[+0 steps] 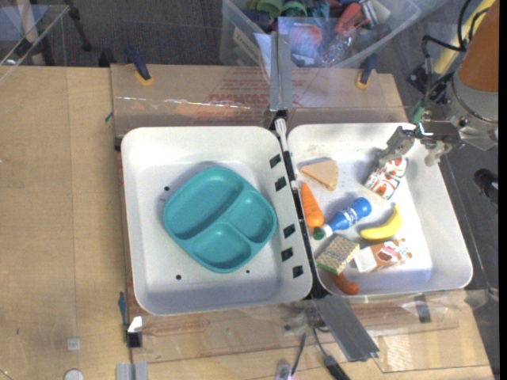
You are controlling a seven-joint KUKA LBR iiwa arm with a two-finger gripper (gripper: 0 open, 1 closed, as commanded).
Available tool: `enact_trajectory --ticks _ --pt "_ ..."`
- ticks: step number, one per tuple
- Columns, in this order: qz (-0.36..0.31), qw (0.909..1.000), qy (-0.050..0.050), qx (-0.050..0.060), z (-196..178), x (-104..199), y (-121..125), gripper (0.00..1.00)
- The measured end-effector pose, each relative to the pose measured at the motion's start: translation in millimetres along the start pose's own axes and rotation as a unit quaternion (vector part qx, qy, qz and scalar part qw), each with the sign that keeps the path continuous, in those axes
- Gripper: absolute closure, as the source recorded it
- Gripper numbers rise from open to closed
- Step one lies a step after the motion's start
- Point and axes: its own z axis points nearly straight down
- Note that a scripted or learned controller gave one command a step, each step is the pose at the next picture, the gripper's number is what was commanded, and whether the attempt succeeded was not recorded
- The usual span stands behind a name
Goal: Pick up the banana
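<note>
Nearest the camera, at the front of the right bin [451, 260], an orange carrot-like piece [346, 285] is seen beside a speckled block [337, 252] and a small red-and-white carton [383, 256]. Just behind the carton, the banana [382, 226] is found lying flat, next to a blue bottle [351, 213]. The gripper [394, 150] is seen over the bin's far side, above a second red-and-white carton [386, 177], well apart from the banana; its opening cannot be told. A teal divided plate [219, 218] is held by the left bin [146, 212].
</note>
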Motion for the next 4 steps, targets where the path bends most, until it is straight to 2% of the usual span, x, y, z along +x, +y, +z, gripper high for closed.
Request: enact_trajectory --ticks 1,2,3,4 --pt "-0.020 0.9998 0.000 0.000 107.7 -75.5 -39.6 0.00" --pt "0.005 1.0000 -0.002 -0.006 175.7 -56.4 -28.3 0.00" --pt "0.065 0.9979 -0.001 -0.008 175.9 -52.1 -65.5 0.00" --pt "0.067 0.9977 -0.004 -0.009 166.1 -55.1 -65.7 1.00"
